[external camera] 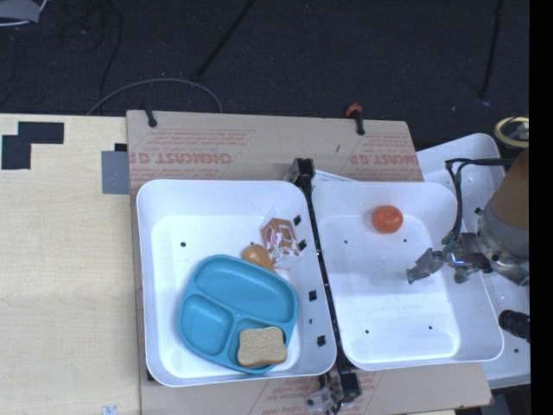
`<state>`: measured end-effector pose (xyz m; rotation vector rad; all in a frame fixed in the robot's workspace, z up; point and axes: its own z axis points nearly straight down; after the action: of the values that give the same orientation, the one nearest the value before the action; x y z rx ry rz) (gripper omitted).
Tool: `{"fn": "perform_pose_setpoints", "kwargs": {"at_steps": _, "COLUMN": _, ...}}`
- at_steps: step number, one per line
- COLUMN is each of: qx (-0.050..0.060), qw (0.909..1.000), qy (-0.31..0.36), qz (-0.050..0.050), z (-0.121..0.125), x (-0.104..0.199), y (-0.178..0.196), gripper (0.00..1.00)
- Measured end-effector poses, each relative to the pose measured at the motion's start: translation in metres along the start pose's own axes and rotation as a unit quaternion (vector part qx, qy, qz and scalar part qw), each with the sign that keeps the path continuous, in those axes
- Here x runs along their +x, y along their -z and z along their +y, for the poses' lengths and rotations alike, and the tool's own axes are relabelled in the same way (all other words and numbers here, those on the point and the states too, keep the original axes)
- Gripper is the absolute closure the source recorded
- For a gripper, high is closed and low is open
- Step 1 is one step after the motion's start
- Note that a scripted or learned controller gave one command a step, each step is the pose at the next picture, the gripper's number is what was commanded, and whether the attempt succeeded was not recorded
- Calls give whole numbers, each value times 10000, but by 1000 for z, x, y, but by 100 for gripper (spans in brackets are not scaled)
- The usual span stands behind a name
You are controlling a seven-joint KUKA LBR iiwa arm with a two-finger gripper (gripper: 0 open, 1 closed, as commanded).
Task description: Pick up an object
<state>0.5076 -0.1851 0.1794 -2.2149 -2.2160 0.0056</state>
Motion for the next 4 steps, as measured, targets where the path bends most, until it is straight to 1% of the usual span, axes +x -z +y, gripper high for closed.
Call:
{"fn": "perform_pose_setpoints", "kwargs": {"at_steps": 1, "qx": -8, "qw": 10000, "qy": -4, "qz": -4, "z": -2, "x": -8, "y": -58, "gripper": 0}}
{"fn": "perform_pose_setpoints", "kwargs": {"at_steps": 2, "qx": -25, "qw": 10000, "qy": -4, "qz": -10, "z": -1, "x": -8, "y": -93, "gripper": 0}}
{"fn": "perform_pose_setpoints", "kwargs": {"at_steps": 3, "qx": -40, "qw": 10000, "qy": -28, "qz": -11, "z": -1, "x": -9, "y": -80, "gripper": 100}}
{"fn": "perform_pose_setpoints", "kwargs": {"at_steps": 4, "qx": -44, "qw": 10000, "qy": 4, "qz": -18, "z": 5, "x": -13, "y": -37, "gripper": 100}}
